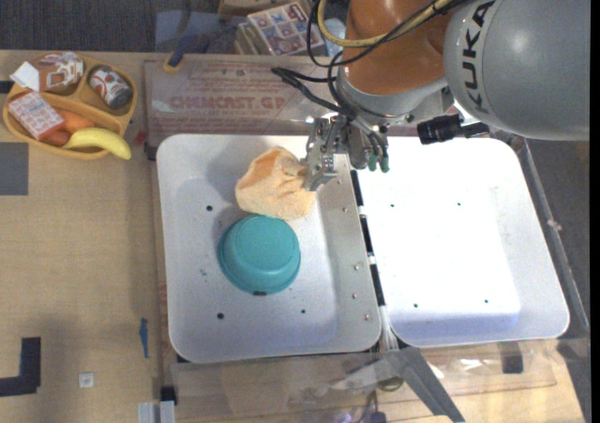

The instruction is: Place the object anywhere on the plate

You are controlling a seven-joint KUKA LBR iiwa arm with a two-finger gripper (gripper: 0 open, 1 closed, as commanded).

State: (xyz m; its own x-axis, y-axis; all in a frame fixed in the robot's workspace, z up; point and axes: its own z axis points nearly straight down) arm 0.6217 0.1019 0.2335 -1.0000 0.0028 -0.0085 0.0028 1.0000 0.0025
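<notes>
The hand (317, 168) is hovering at the upper middle of the frame, its fingers appearing to pinch the right edge of the orange cloth-like object (272, 185), though how tightly is unclear. That object is lying in the left bin (187, 299), touching the teal plate (261, 253) below it. It looks soft and light, so gripping a bunched fold should suit best.

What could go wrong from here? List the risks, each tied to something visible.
1. The hand touches just the right edge of the bread; such a shallow hold could slip when lifted.
2. The bread lies against the teal plate, so dragging it may push the plate aside.
3. The hand works close to the wall between the bins; a sideways move could knock it.
</notes>
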